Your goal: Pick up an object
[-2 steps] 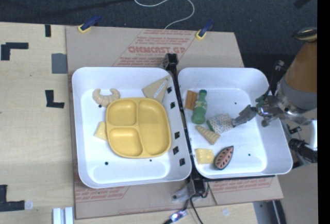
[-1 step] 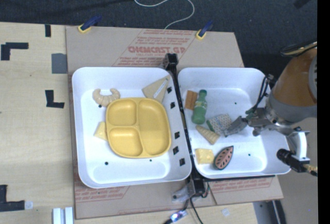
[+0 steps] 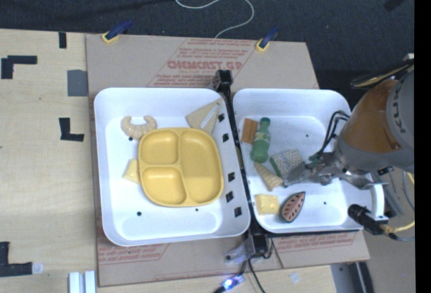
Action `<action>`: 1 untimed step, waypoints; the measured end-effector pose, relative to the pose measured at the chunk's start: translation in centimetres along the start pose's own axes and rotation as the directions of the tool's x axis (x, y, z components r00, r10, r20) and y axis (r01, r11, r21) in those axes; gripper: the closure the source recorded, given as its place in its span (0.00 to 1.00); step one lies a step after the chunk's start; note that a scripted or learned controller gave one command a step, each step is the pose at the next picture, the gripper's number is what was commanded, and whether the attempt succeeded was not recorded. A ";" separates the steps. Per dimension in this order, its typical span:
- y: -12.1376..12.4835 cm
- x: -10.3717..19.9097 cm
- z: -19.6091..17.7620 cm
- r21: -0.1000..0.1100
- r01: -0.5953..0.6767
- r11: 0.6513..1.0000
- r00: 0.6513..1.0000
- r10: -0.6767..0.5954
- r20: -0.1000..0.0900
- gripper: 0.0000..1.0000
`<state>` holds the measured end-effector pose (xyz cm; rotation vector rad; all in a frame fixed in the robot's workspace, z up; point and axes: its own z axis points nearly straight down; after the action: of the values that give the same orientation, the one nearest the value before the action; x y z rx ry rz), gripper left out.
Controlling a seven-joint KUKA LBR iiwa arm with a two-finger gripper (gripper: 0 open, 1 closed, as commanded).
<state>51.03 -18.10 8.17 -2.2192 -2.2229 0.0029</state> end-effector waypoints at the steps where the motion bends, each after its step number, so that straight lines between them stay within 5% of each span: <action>1: 0.1 0.0 -1.4 -0.003 0.000 1.000 1.000 0.000 0.001 1.00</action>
<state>51.13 -18.14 9.52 -2.2212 -2.2248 0.0010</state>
